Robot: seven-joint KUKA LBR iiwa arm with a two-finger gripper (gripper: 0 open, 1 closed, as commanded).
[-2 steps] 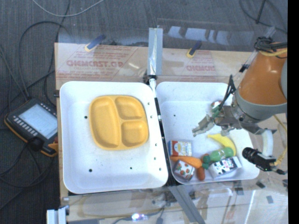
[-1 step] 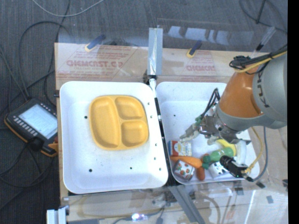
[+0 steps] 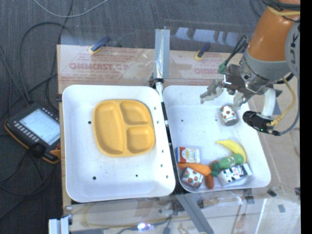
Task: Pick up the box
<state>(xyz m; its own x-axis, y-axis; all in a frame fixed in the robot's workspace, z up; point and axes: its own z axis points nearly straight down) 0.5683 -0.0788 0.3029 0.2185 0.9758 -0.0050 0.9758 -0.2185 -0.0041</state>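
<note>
**Gripper spread open above the right bin, box lying apart from it**

Nearest to us, along the front edge of the right bin (image 3: pixel 263 177), we see a cluster of small things: a round red-and-white cup (image 3: pixel 191 178), a carrot (image 3: pixel 197 169) lying across it, and a black-and-white can (image 3: pixel 234 174) on its side. Just behind the can we find a green toy (image 3: pixel 226 162) and a yellow banana (image 3: pixel 233 147). The box (image 3: pixel 188 155), small, red and white, lies flat just behind the carrot, close to the wall that divides the two bins.

Further back in the same bin we see a small white can (image 3: pixel 228 114) with red marks, standing apart from the front cluster.

We see the gripper (image 3: pixel 225 95) above the back part of the right bin, its two fingers (image 3: pixel 209 92) spread wide with nothing between them. The small white can sits just below and between the fingertips in our view; we cannot tell whether they touch it. The box is well apart from the gripper, toward the front.

In the left bin (image 3: pixel 78 145) we see a yellow divided tray (image 3: pixel 124 126) with three compartments, lying flat near the middle. Beside the bench on the left rests a handheld pendant (image 3: pixel 34 126) with a lit screen.
</note>
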